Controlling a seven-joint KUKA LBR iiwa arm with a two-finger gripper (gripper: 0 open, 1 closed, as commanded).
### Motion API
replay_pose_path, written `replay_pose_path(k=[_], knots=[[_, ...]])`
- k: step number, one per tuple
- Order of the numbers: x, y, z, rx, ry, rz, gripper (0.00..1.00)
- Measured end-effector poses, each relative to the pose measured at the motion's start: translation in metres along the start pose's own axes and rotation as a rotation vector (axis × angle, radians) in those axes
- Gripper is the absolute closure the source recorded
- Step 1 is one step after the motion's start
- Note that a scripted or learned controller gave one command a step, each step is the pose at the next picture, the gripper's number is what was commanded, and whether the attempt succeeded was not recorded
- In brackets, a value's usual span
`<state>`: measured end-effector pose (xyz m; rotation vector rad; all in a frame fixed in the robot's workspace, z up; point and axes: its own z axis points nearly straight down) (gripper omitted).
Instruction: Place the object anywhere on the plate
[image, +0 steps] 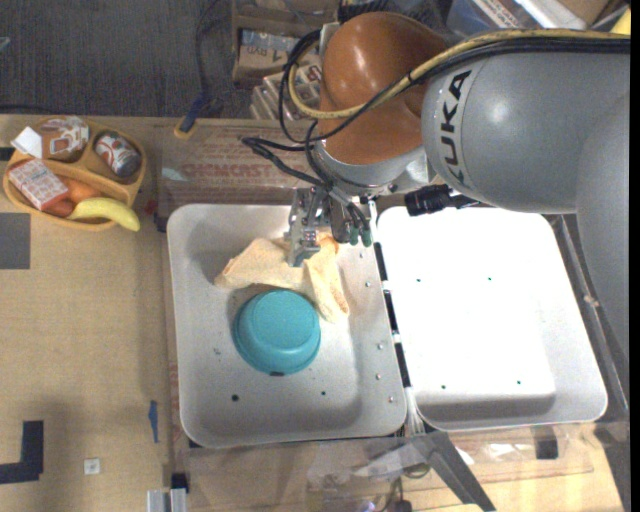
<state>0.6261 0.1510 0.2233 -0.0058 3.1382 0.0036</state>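
In the left bin (190, 330), the pincer (304, 248) grips the tan cloth (262, 264) beside the teal plate (278, 332)

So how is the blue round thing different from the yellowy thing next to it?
The blue bowl is round and smooth, and seems to sit upside down; the tan cloth is floppy, crumpled and uneven. The bowl is bright teal; the cloth is pale yellow-tan. The gripper is right at the cloth, while the bowl sits apart from it, nearer the camera. Both lie in the left white bin, touching each other.
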Motion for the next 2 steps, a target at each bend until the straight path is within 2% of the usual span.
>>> replay_pose_path(k=[1, 2], knots=[[-0.0266, 0.0452, 0.0006, 0.000, 0.000, 0.000, 1.00], [-0.0268, 0.0452, 0.0000, 0.000, -0.001, 0.000, 0.00]])
